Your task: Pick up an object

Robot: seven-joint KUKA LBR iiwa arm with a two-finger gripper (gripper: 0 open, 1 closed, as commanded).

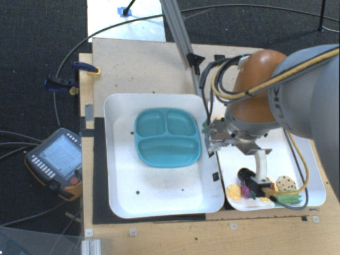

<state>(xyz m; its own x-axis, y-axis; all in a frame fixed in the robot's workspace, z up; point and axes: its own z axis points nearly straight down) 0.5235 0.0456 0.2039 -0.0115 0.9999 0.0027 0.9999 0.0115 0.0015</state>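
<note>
Poised w/ gripper (217,138) over left side of right bin (317,191), centre-right of frame, prob. to reach biscuit-shaped piece (286,183) lying lower right; open/closed can't tell.

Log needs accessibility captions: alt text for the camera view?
A grey robot arm with an orange band reaches from the right over the right white bin, whose near end holds small items: a yellow piece, a green piece and a speckled tan disc. The left white bin holds a teal divided plate.
</note>
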